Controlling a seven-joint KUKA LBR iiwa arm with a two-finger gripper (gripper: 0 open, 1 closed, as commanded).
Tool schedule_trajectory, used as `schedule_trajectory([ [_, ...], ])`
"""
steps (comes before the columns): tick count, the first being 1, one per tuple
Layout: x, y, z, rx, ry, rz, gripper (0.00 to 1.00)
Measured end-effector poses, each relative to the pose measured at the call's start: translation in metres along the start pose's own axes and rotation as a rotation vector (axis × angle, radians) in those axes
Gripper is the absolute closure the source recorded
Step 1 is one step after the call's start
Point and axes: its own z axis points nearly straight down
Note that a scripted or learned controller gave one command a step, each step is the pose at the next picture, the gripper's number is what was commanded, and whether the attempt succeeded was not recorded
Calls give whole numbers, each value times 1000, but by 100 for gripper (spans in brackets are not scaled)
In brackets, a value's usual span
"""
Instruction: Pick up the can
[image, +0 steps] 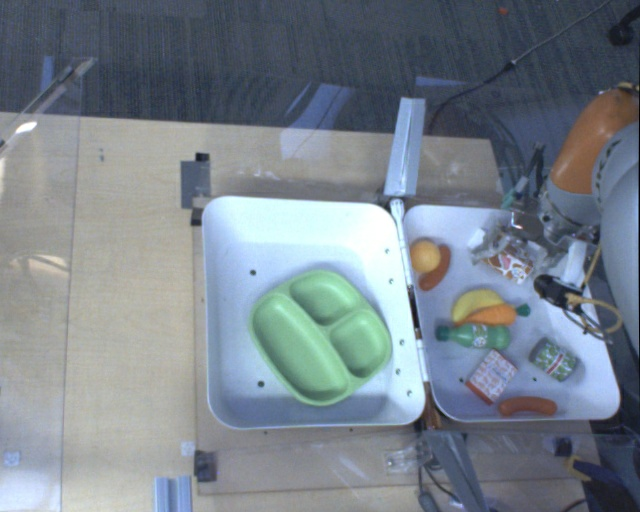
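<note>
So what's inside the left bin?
The left bin holds one thing: a green divided plate with three compartments, lying on the bin floor toward its lower middle. The compartments look bare. Whatever bin floor sits beneath the plate is covered and can't be checked.

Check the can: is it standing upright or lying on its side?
Lying on its side. The can shows its long green labelled flank, tilted across the right bin floor, apart from the gripper.
</note>
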Motion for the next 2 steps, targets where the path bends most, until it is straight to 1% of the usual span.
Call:
schedule_trajectory([
  [1, -2, -38, 5, -57, 7, 108, 0],
  [2, -9, -79, 6, -60, 8, 60, 0],
])
